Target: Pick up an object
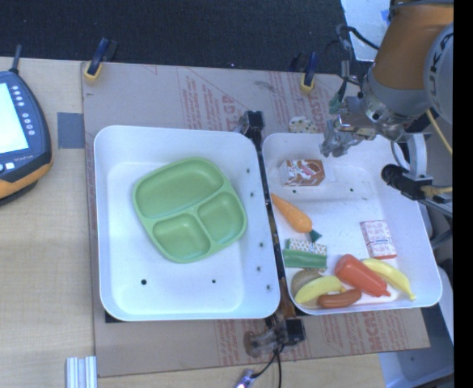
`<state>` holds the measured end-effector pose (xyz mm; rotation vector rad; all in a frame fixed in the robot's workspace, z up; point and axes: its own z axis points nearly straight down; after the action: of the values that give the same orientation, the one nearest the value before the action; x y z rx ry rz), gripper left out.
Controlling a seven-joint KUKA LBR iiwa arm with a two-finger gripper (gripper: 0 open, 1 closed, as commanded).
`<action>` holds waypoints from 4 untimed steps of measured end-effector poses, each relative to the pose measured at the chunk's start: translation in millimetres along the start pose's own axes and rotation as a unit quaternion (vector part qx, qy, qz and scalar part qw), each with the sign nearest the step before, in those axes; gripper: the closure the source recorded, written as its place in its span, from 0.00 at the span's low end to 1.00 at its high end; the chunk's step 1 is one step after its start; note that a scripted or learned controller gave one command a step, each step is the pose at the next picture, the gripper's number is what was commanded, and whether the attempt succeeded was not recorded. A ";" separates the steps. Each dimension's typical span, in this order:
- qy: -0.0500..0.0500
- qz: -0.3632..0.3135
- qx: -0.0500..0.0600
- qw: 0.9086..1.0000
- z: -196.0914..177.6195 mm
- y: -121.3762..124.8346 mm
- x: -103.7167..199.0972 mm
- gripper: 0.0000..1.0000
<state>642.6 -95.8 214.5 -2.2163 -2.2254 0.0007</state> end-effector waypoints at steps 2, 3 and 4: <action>-0.001 0.000 0.002 1.000 48.4 13.1 -7.5 0.00; 0.000 0.000 -0.004 1.000 106.2 17.4 -69.5 0.00; 0.001 -0.002 -0.005 1.000 94.6 18.5 -68.8 1.00</action>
<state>661.3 -164.6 119.8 -2.2153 -2.2335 -0.0127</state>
